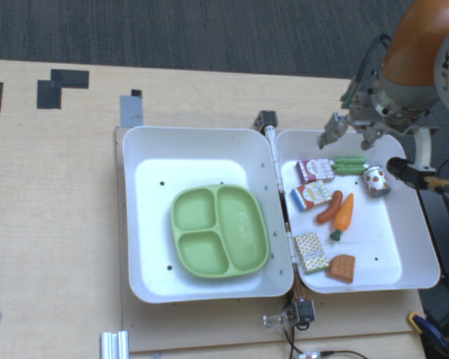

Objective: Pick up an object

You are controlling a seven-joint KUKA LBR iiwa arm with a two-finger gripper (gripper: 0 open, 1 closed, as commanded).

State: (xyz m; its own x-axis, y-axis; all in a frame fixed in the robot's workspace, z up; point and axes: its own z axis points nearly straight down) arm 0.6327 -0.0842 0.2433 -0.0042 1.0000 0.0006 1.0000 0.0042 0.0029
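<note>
The right bin (411, 268) holds small toy foods: a green bean pod (349, 165), two little cartons (315, 170) (309, 195), a sausage (328, 208), an orange carrot (344, 213), a silver and white can (375, 180), a patterned packet (310, 251) and a brown waffle (342, 268). My gripper (352, 131) hangs over the bin's far rim, above and just behind the bean pod, with its two fingers spread apart and nothing between them.
The left bin (146, 223) contains a green three-compartment plate (220, 230). A clamp (266, 120) sits at the far end of the divider between the bins. Dark tape patches (60, 87) mark the bench at the far left. Cables lie at the right edge.
</note>
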